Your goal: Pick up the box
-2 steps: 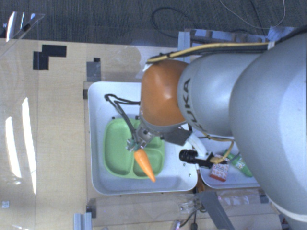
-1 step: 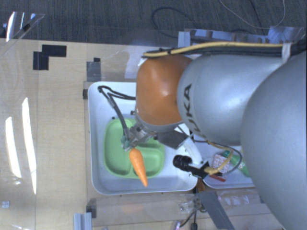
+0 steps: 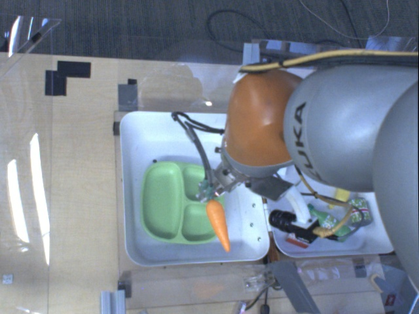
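In the right bin (image 3: 376, 241), a small green printed packet (image 3: 355, 213) that may be the box shows partly from under the arm's grey body. My gripper (image 3: 209, 190) hangs over the left bin (image 3: 131, 175), far from that packet. Its tip sits just above the thick end of an orange carrot (image 3: 218, 225), at the right edge of a green divided tray (image 3: 163, 198). Whether it touches the carrot is unclear. The arm's orange band and grey link hide much of the right bin.
The carrot lies aslant across the green tray's right rim, pointing to the bin's front. A flat red-and-white item (image 3: 300, 240) rests at the right bin's front left. Black cables (image 3: 190, 133) run down to the gripper.
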`<state>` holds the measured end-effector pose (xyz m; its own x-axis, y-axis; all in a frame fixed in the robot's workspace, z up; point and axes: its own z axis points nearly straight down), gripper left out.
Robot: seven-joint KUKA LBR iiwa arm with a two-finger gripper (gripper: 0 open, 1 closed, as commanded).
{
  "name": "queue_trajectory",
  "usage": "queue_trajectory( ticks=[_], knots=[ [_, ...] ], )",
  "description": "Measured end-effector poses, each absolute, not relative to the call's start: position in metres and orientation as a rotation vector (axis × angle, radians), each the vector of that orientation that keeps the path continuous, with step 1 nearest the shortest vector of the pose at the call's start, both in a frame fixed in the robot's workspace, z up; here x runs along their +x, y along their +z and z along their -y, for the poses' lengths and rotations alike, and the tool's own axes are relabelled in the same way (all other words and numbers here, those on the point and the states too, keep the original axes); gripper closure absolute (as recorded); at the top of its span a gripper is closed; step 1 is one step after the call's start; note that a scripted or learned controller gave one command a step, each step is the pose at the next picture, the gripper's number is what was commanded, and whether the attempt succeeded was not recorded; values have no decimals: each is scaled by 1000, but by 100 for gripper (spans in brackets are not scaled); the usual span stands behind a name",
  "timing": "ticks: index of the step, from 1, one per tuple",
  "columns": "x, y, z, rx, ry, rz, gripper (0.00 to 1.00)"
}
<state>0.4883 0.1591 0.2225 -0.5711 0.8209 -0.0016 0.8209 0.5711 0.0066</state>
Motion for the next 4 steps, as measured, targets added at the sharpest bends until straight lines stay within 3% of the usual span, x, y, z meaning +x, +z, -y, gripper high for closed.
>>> queue_trajectory(
  ticks=[1, 2, 3, 4],
  knots=[
    [600, 204, -186, 1589, 4, -2707, 100],
    [573, 109, -218, 1421, 3, -2801, 100],
    [522, 96, -202, 1371, 45, -2804, 100],
    [562, 201, -224, 1336, 11, -2836, 100]
  ],
)
